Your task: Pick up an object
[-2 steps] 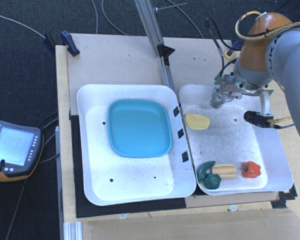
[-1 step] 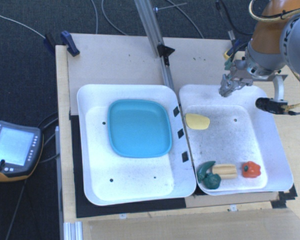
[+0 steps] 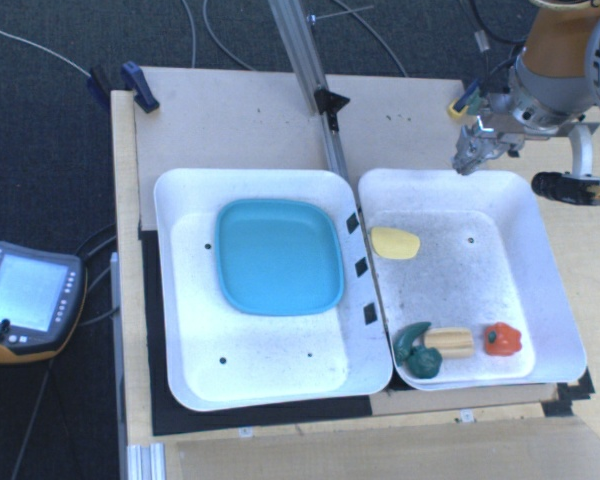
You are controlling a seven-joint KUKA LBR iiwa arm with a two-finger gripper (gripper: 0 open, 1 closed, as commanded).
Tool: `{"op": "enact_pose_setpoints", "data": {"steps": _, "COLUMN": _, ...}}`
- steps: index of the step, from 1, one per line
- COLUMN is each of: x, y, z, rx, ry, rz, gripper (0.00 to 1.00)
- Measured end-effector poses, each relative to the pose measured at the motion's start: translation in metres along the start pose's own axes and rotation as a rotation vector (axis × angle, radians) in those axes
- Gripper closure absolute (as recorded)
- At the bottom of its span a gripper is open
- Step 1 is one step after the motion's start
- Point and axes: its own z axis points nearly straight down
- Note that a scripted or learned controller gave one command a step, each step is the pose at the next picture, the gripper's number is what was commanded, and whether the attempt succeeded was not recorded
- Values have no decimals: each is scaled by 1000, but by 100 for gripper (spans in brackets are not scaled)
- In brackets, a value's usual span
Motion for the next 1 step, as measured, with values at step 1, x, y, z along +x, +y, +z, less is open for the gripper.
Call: {"op": "enact_pose_setpoints", "data": {"steps": 1, "x": 0, "y": 1, "z": -23, "rx": 3, "ry": 1, "rz": 0, "gripper": 100}}
